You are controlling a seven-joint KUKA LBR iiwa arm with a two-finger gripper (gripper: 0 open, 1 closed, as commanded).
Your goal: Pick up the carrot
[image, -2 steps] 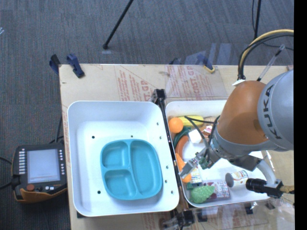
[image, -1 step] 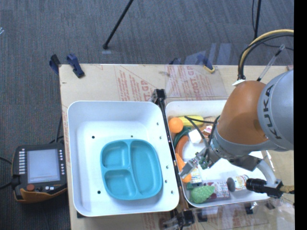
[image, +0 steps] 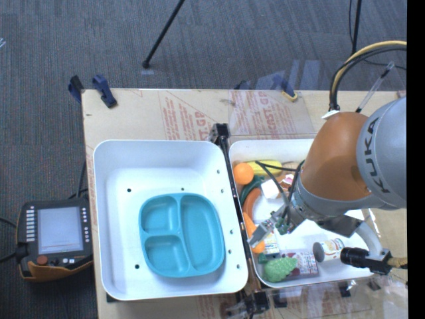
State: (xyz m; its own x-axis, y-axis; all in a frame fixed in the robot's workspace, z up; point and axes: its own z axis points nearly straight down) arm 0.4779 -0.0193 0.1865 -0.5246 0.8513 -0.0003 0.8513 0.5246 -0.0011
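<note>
Dark carpet is showing all around the desk (image: 166, 108), which is carrying two white bins. Left bin (image: 113, 178) is holding a teal divided plate (image: 180, 234). The arm (image: 345, 165) is reaching in from the right, bending down over the right bin (image: 305, 281), wrist angling toward that bin's left wall. The hand (image: 260, 232) is sitting low right against the carrot (image: 251, 219), which is lying along the left side of the right bin, below an orange (image: 242, 173). Honestly can't tell if the fingers are spread or pinching anything, too small and cluttered. A green toy (image: 279, 268) is lying just beside it
</note>
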